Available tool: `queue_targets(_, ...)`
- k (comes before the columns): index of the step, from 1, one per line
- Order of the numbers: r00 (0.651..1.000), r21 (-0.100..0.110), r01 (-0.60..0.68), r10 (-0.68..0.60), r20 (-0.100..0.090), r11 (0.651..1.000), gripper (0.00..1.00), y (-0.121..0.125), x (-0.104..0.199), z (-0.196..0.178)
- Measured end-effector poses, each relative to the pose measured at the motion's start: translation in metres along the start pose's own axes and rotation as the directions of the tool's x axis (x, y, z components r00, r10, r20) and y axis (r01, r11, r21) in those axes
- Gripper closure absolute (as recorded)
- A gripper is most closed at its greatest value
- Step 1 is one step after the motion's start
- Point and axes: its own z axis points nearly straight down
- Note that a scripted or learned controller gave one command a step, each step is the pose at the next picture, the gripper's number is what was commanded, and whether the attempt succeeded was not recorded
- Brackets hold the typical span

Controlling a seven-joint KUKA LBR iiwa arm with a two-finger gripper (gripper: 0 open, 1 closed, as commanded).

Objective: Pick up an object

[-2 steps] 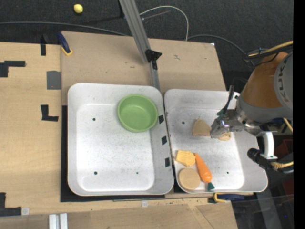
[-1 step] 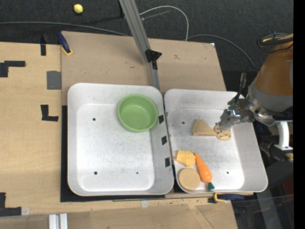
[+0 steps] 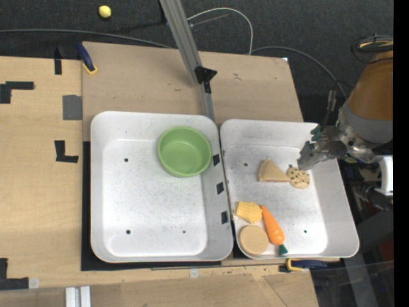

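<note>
At the frame's right, the tool (image 3: pixel 305 163), its state impossible to tell, hung just above the cookie (image 3: pixel 298 178) in the right bin (image 3: pixel 332 235). The cookie looked light, stiff and flat; gripping its edges seemed best.

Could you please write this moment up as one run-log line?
gripper low in right bin, beside cookie | nothing seen held | cheese wedge, carrot untouched | green bowl in left bin

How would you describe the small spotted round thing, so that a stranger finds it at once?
Look in the right bin, near its upper middle, just under the claw. There the round cookie lies against a pale cheese wedge. It alone carries dark spots.
</note>
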Motion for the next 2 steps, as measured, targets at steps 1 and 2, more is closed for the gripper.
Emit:
queue_targets(1,1.000,0.002,0.005,-0.005,-0.002,1.000,1.00,0.014,0.051,-0.007)
queue_targets(2,1.000,0.003,0.005,-0.005,-0.003,1.000,1.00,0.024,0.101,-0.011)
